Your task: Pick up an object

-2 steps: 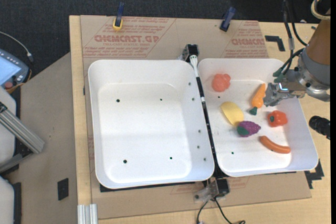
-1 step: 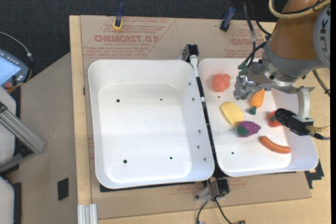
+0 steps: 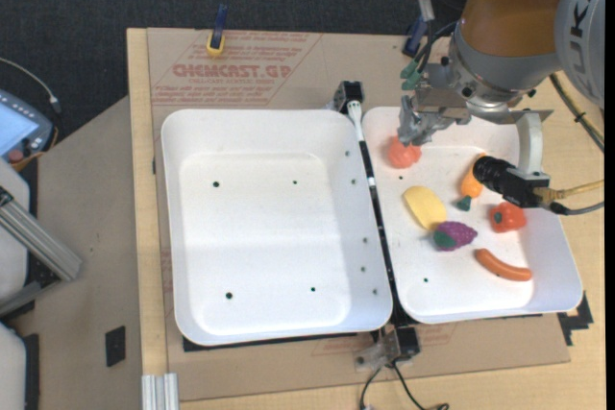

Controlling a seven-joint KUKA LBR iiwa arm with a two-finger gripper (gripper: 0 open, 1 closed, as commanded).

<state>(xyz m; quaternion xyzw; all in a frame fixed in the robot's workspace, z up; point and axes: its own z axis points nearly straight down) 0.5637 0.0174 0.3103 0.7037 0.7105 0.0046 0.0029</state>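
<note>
Jaws: we cannot tell their spread; grey two-finger gripper (image 3: 411, 141) sits directly over the small salmon-pink rounded toy (image 3: 404, 154). Grasp step, we judge; next needs closing, then lifting.

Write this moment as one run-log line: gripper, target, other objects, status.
gripper: down over pink-orange toy, right bin | grasp: unconfirmed | others: yellow piece, purple grapes, sausage | status: pick in progress
</note>
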